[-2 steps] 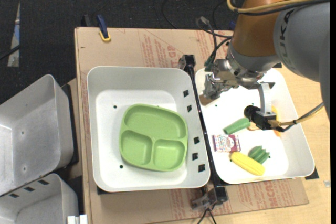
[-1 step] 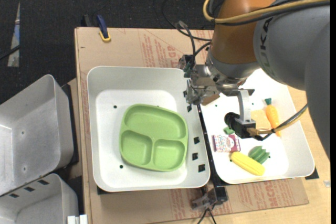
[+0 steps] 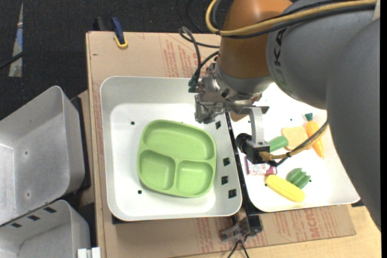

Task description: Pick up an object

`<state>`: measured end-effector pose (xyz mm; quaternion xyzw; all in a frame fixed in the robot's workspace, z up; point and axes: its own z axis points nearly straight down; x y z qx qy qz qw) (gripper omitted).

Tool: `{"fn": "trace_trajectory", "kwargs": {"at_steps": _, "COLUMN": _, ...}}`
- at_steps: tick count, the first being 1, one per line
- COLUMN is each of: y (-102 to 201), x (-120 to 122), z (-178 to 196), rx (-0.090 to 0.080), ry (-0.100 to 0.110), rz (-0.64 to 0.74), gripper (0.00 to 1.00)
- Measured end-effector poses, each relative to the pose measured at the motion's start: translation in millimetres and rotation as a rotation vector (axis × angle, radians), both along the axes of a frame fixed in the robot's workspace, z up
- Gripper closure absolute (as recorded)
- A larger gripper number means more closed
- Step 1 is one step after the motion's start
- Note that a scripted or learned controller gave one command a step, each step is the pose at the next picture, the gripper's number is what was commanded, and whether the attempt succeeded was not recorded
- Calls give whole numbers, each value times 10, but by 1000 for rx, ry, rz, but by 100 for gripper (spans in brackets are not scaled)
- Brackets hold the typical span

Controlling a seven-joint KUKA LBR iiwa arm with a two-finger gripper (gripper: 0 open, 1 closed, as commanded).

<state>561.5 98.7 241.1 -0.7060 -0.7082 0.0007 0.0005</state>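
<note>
On the counter (image 3: 151, 238), the left bin (image 3: 121, 130) holds a light green divided plate (image 3: 176, 158) — three compartments, lying flat near the bin's middle. Just right of the plate's upper edge, the hand (image 3: 208, 107) hangs over the left bin's right side, close to the wall shared with the right bin (image 3: 338, 190); whether it is wide or narrow, I cannot tell. The right bin carries small toy foods — a yellow corn cob (image 3: 285, 188) at the front, a green ridged piece (image 3: 298, 177) beside it, an orange carrot (image 3: 314, 137) further back.
</note>
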Motion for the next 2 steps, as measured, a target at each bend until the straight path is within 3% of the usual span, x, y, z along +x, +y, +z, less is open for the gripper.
{"fn": "trace_trajectory", "kwargs": {"at_steps": 1, "y": -27, "x": 21, "z": -163, "rx": -1, "ry": 1, "rz": -5, "gripper": 100}}
{"fn": "trace_trajectory", "kwargs": {"at_steps": 2, "y": -28, "x": 21, "z": -161, "rx": 0, "ry": 0, "rz": -5, "gripper": 0}}
